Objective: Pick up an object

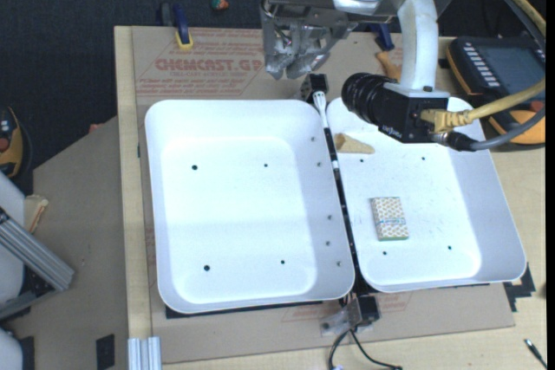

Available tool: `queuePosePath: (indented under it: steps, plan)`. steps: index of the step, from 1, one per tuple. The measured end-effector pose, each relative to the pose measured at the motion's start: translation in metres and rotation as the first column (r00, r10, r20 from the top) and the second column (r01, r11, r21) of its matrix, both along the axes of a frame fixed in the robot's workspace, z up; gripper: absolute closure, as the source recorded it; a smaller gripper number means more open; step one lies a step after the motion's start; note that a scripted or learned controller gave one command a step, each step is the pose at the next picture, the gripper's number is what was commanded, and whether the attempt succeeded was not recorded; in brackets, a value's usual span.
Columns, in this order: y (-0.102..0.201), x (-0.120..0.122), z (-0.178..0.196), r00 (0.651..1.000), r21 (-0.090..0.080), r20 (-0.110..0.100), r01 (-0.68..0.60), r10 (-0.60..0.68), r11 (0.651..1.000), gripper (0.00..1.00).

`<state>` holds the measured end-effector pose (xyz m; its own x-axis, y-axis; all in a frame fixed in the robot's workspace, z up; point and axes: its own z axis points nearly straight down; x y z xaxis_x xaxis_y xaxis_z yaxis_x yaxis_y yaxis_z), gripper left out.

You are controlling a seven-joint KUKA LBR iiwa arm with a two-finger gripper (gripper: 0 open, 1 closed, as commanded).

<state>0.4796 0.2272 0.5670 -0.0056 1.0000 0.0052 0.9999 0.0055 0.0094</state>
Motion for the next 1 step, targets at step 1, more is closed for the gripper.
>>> queuePosePath:
  steps: [1]
  plan:
    - [-0.0001, 0.0000, -0.0006, 1.000, -0.001, -0.001, 0.000, 0.000, 1.000, 0.00]
